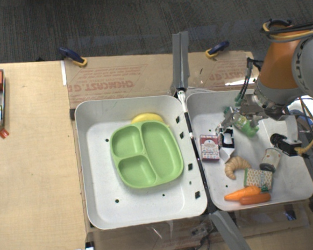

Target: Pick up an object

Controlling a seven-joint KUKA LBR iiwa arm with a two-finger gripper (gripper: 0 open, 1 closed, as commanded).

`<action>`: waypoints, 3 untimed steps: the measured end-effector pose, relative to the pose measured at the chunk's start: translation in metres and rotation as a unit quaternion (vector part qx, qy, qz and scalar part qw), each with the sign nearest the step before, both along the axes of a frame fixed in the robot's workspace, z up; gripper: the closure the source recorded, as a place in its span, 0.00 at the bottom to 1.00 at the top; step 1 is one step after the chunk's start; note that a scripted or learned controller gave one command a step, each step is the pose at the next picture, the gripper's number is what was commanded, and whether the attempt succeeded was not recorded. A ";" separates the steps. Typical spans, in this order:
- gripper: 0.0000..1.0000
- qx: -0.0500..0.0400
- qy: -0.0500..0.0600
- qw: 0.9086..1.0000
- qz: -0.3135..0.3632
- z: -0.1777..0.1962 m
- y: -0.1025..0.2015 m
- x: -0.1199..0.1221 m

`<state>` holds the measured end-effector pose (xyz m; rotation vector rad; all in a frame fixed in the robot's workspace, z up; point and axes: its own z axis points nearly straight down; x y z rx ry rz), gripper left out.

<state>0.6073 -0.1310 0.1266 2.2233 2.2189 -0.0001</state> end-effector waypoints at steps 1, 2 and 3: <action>1.00 0.000 0.000 1.000 -0.002 0.009 -0.001 0.000; 1.00 0.000 0.000 1.000 0.002 0.102 0.083 0.009; 0.00 0.000 0.000 1.000 0.001 0.102 0.082 0.009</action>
